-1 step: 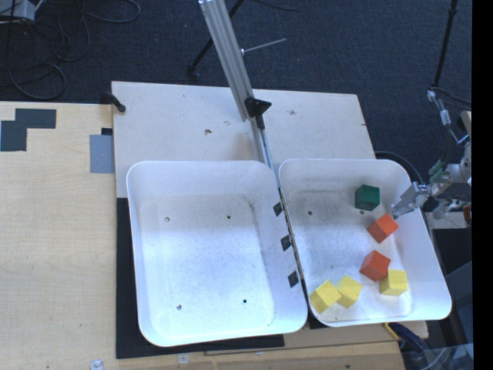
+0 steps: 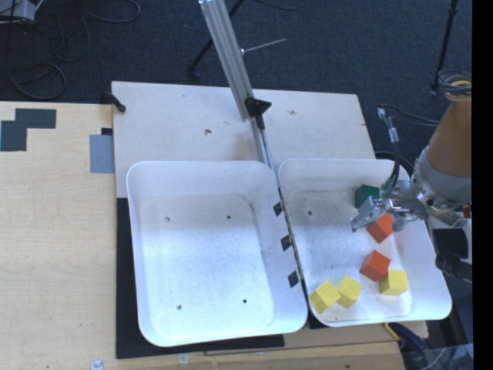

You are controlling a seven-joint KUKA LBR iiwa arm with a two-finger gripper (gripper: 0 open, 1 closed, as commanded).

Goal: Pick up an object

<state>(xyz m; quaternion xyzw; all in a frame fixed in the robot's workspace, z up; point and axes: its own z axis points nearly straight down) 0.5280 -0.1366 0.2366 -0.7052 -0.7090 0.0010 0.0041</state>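
Yellow blocks (image 2: 337,293) lie nearest in the right bin (image 2: 431,311), while the gripper (image 2: 379,216), fingers seemingly closed on an orange block (image 2: 379,228) beside a green one (image 2: 367,194), should lift straight up slowly to avoid slipping.

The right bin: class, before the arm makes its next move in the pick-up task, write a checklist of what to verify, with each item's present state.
1. Gripper is over the right bin: ok.
2. An orange block lies right at the fingertips: ok.
3. That block is actually gripped: cannot tell.
4. The green block crowds the gripper: not ok, it sits close behind.
5. The second orange block and three yellow blocks lie apart from the gripper: ok.
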